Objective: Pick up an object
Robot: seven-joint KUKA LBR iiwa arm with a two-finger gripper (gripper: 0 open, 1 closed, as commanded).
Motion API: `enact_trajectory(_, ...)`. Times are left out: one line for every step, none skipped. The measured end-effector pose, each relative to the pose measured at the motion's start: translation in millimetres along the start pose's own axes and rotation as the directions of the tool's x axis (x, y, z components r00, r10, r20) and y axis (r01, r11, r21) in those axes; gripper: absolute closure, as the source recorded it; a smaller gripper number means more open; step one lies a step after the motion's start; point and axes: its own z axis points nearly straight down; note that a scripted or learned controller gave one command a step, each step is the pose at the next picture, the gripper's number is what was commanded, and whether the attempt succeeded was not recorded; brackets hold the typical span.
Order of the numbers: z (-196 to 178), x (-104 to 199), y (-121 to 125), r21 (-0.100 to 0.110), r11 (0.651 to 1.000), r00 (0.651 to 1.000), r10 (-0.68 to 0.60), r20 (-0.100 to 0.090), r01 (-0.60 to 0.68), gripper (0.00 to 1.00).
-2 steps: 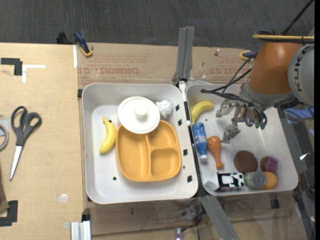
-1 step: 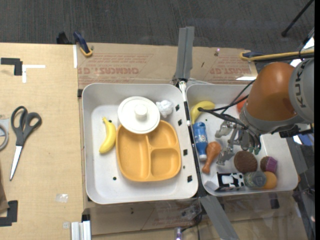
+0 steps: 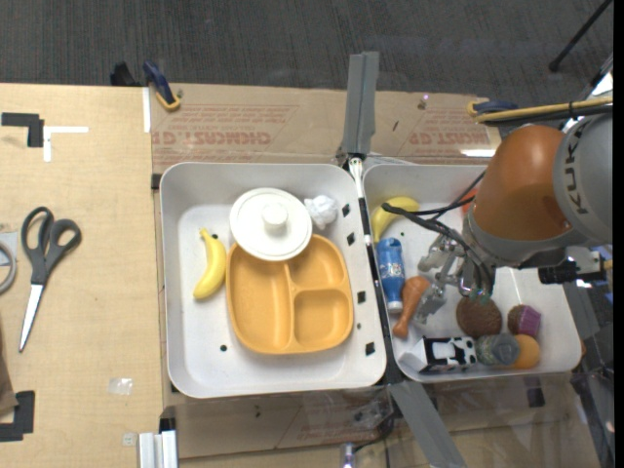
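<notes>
The arm reaches in from the right over the right bin, its orange band above the wrist and the end effector pointing down into the bin. I cannot tell how it is set. Just beside it lie a carrot and a kiwi; a blue bottle and a banana sit near the bin's left wall. The left bin holds an orange tray.
</notes>
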Motion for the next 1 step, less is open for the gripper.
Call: enact_trajectory(-10.7,-2.7,-2.5,0.004,1.000,1.000,-0.001,0.007,0.001,1.00)
